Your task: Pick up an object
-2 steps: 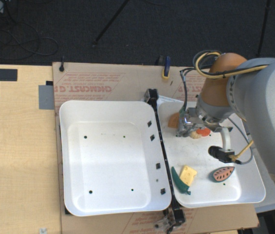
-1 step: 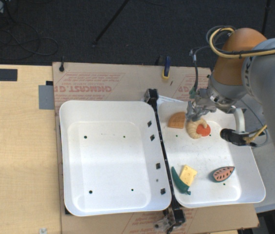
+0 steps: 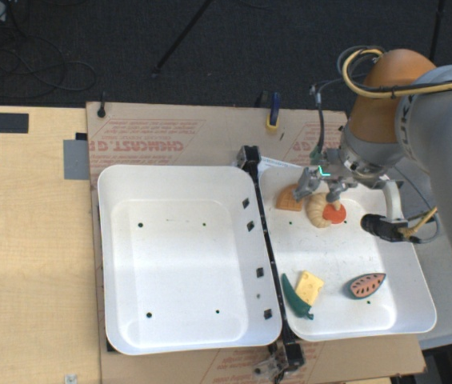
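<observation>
My gripper [image 3: 322, 186] hangs over the far part of the right bin [image 3: 406, 298]. Its fingers stand spread just above a small cluster of things. Under it lie an orange-brown wedge [image 3: 288, 200], a tan rounded piece [image 3: 318, 212] and a red round piece [image 3: 335, 213], all close together. Nothing shows between the fingers. Nearer the front of the same bin lie a yellow block [image 3: 310, 286], a dark green curved strip [image 3: 294, 296] and a watermelon-slice shape [image 3: 366, 285].
The left bin [image 3: 130, 214] stands beside the right one, with a black clip-lined divider [image 3: 259, 238] where their rims meet. Both bins rest on a cardboard sheet [image 3: 170, 138]. A blue and yellow clamp [image 3: 274, 110] sits at the sheet's far edge.
</observation>
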You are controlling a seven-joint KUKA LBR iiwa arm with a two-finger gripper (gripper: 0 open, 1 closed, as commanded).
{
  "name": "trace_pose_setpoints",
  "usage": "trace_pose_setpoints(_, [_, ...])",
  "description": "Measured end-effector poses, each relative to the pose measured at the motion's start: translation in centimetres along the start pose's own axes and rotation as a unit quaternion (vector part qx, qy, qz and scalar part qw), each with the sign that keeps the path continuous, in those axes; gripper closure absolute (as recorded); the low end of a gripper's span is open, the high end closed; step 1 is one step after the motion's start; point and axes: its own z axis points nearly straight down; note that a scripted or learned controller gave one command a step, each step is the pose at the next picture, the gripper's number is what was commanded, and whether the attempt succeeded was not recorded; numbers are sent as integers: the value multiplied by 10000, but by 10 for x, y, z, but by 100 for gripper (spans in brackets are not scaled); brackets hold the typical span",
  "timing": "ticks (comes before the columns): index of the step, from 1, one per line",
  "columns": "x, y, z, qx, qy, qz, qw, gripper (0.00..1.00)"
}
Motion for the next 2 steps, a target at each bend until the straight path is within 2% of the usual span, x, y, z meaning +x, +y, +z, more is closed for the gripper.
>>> trace_pose_setpoints(1, [-8, -25, 77, -28, -29, 10, 10000, 0])
trace_pose_setpoints(2, [-1, 2, 76, -17, 0, 3, 10000, 0])
